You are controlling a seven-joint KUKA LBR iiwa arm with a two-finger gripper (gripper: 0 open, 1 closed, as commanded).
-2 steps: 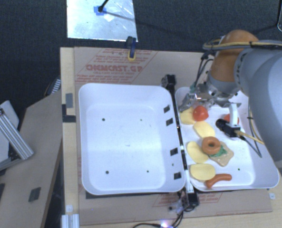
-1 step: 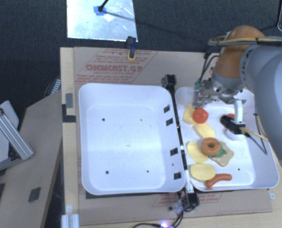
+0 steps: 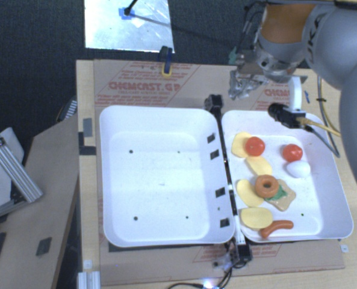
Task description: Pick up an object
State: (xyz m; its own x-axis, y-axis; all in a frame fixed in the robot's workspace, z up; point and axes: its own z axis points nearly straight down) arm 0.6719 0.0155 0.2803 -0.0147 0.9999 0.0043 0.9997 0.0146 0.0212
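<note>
The right bin (image 3: 335, 206) holds toy food. Two red tomatoes (image 3: 254, 146) (image 3: 292, 152) lie near its back, with a white egg (image 3: 298, 169) beside the right one. A brown doughnut (image 3: 266, 185) rests on a tan slice with a green bit (image 3: 282, 194). Several yellow chips (image 3: 257, 217) lie along the left side, and an orange sausage (image 3: 277, 226) is at the front. My gripper (image 3: 242, 89) hangs above the back edge of the right bin, away from the food, with nothing seen between its fingers.
The left bin (image 3: 160, 173) sits beside the right one, joined by a row of black clips (image 3: 217, 155). A shiny sheet (image 3: 129, 15) lies beyond the bench. A metal rail (image 3: 6, 161) stands at the far left.
</note>
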